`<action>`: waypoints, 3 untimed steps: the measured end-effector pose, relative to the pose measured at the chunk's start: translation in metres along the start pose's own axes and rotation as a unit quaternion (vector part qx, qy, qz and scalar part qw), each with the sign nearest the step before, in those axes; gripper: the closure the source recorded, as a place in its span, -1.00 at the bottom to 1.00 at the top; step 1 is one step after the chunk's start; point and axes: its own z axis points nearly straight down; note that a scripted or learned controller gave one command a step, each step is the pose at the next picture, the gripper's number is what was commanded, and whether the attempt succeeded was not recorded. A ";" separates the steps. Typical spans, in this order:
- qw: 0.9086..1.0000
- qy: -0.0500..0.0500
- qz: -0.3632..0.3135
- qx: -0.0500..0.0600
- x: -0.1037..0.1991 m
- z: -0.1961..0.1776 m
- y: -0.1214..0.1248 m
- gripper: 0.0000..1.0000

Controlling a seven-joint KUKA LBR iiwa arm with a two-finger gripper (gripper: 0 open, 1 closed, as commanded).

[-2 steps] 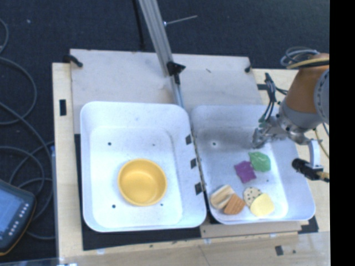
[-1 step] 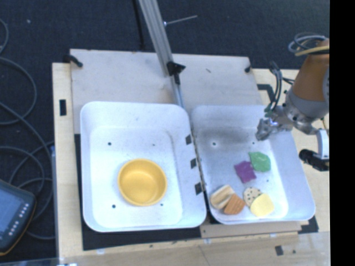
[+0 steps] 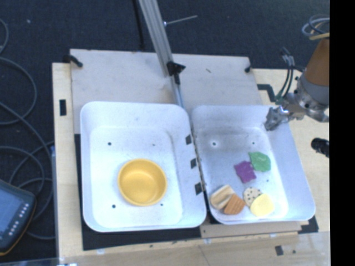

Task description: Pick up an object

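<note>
The arm [image 3: 317, 71] comes in from the right side, and its orange band is at the edge of the view. The gripper [image 3: 273, 119] is above the far right corner of the right bin [image 3: 222, 126], near the rim. It is small and grey here, and I cannot tell how it stands; no object is seen in it.

The right bin holds a group of small objects in its near part. A green piece [image 3: 259, 161] lies beside a purple piece [image 3: 244, 171], just to its left and a little nearer to the camera. Along the near wall there is a row: a tan bread-like piece [image 3: 221, 195], an orange-brown piece [image 3: 235, 205] touching it, a pale round piece with dark dots [image 3: 252, 194], and a yellow lemon-like object [image 3: 262, 205] at the right end. All these objects are well apart from the gripper.

The left bin [image 3: 100, 126] holds a yellow bowl [image 3: 142, 182], standing upright in the near half. A metal pole [image 3: 158, 32] rises behind the two bins, and dark cables [image 3: 16, 98] lie on the floor at the left.
</note>
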 end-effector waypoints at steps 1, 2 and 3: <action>1.000 0.001 -0.001 0.003 0.053 0.005 0.003 1.00; 1.000 0.002 -0.002 0.002 0.100 -0.009 0.011 1.00; 1.000 0.001 -0.002 0.003 0.156 -0.004 0.016 1.00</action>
